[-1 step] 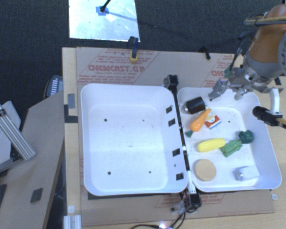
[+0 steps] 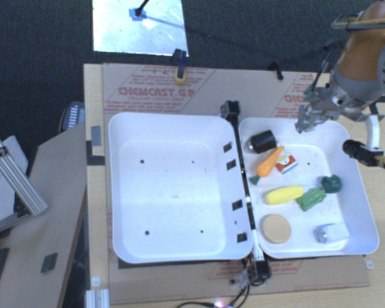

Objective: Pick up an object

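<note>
Surroundings: two white bins sat side by side on a cardboard sheet [image 2: 154,90]; the left bin [image 2: 173,185] had only bare floor showing, the right bin [image 2: 356,204] held every object.
Divider: a black strip [image 2: 239,172] ran between the bins, with small black clips along it.
Beyond the bins: a shiny square plate [image 2: 138,18] lay on the dark floor at the top, and a blue-and-yellow clamp [image 2: 179,66] gripped the cardboard's far edge.
Arm: it [image 2: 366,50] reached in from the right, above the right bin's far rim.
Gripper: it [image 2: 306,122] hung over the bin's far left corner, near the black object; whether the fingers were spread or pressed together could not be told, and nothing was seen between them.
Black object: a dark cylinder [image 2: 263,141] on its side, at the far left of the right bin.
Carrot: an orange one [image 2: 268,163], tilted, just beside a small red-and-white box [image 2: 286,165].
Corn: a yellow cob [image 2: 283,195] lay mid-bin, a green vegetable [image 2: 312,199] touching its right end.
Broccoli: a dark green piece [image 2: 331,183] sat near the right wall.
Disc: a tan round [image 2: 276,228] lay near the front left.
Front right: a small grey-white object [image 2: 329,233].
</note>
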`<state>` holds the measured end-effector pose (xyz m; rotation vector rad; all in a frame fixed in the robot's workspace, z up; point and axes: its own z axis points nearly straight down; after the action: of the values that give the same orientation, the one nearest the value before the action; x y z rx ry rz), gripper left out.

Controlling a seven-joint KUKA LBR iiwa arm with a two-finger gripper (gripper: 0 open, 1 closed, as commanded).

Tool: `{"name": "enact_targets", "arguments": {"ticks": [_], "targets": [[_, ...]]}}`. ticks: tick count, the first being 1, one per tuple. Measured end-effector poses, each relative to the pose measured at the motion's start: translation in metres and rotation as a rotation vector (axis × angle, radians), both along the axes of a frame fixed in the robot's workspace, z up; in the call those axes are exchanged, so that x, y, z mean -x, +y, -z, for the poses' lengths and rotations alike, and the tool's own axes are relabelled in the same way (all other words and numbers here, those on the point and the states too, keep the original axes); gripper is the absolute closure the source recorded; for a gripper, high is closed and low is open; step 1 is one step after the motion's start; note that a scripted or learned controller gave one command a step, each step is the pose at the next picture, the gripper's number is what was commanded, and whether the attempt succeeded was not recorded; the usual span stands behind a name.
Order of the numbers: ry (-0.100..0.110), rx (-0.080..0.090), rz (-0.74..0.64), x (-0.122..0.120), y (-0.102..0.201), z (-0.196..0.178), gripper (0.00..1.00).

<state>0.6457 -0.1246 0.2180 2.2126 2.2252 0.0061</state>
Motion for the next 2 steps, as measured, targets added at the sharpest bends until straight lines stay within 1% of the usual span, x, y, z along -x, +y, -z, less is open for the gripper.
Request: {"name": "enact_targets", "arguments": {"ticks": [1, 2], "targets": [[0.006, 0.001, 0.01, 0.064, -0.063, -0.011, 1.0], [0.018, -0.005, 0.01, 0.165, -0.067, 0.088, 1.0]]}}
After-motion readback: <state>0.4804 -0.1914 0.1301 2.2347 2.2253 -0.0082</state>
